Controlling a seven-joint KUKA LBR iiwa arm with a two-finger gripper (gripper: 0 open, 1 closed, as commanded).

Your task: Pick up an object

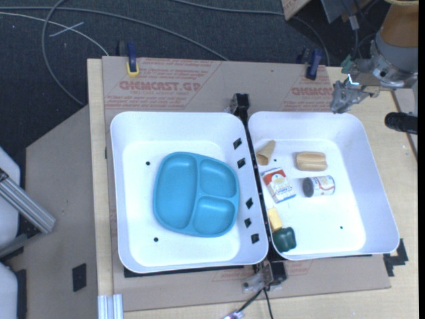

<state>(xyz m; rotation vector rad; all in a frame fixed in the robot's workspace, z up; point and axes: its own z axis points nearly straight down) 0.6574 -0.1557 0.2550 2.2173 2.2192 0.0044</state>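
Pincer [342, 102]: sits above the far right corner of the right bin, just outside its rim, hung from the grey wrist entering from the right. Nothing is visible between its tips. Whether it stands wide or narrow cannot be told at this size.

Right bin [375, 178]: carries all the loose goods, so any pick must be made here.

Bread-coloured block [311, 161]: the item nearest the pincer, in the far half of the bin, lying flat and apart from its neighbours. Judged the easiest target, having free space on both long sides.

Small can [319, 186]: on its side just nearer than the block, dark end toward the divider. Judged liable to roll if nudged.

Red and white carton [279, 185]: lying flat beside the can, toward the divider.

Cone [265, 152]: far inner part of the bin, close to the divider wall. Little room for a fingertip on that side.

Green and yellow piece [279, 231]: near inner corner, hard against the divider. Judged the most awkward to reach.

Left bin [126, 145]: holds a blue divided plate [196, 194], lying flat at its centre.

Task status: nothing lifted. The pincer has yet to come over any item and descend.
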